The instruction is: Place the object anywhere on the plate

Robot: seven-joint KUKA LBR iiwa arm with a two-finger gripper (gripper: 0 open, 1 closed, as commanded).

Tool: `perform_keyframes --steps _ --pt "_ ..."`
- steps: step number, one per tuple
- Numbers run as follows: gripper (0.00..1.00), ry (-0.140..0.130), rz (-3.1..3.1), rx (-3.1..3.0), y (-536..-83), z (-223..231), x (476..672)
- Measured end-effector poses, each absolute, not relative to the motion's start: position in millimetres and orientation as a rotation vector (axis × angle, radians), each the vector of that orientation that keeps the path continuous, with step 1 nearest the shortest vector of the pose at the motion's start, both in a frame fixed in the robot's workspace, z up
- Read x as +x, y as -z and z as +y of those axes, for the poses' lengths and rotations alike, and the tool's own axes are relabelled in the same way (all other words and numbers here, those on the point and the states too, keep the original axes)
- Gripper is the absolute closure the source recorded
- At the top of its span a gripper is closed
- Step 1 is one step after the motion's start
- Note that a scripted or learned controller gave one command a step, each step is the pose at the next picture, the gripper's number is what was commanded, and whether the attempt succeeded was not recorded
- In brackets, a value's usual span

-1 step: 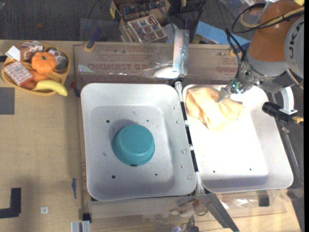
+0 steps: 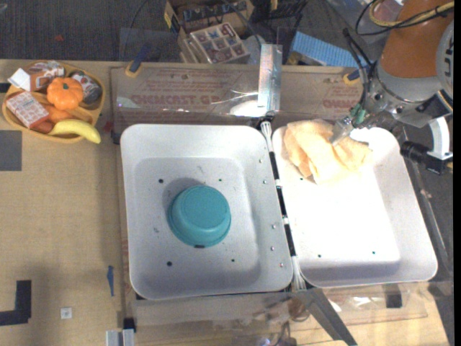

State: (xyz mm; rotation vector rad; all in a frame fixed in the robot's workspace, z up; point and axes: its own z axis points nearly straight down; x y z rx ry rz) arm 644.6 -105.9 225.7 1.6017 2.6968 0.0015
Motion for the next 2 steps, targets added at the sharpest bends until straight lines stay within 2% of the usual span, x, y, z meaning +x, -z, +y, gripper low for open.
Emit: perform_keyframes --steps 1,2 --pt "1.0 -0.001 2.963 1.035 -222.8 -63.2 649.4" --pt "1.0 -0.002 3.108 0.431 -229.2 -10.6 638.5"
